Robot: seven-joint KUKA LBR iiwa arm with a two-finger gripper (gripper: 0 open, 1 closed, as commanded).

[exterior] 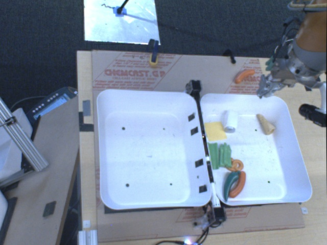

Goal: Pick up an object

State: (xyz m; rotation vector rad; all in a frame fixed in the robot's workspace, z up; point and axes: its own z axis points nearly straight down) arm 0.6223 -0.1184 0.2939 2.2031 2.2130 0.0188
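A: Two bins on the counter (pixel 87 147). Left bin (pixel 148 147) shows bare white floor, right bin (pixel 255 152) has the stuff.

B: List it.

A: White roll (pixel 230 120) near the top, yellow block (pixel 215 131) just beside it on the divider side. Tan cone (pixel 265 124) toward the right wall, apart from the rest. Green piece (pixel 220 154) below the block, by the divider. Orange ring (pixel 237 164) touching the green piece's lower right. Teal pepper (pixel 231 180) and orange sausage (pixel 238 184) side by side, touching, near the front wall.

B: Anything outside the bins?

A: Orange piece (pixel 244 76) on the board behind the right bin.

B: Arm?

A: Comes in top right. End effector (pixel 264 88) hangs over the right bin's back rim, near that orange piece, well apart from the bin items.

B: Wide or narrow?

A: Cannot tell, too small and blurred. Nothing visibly held.

B: Closest item to it?

A: Inside the bin, the cone and the roll, both below it.
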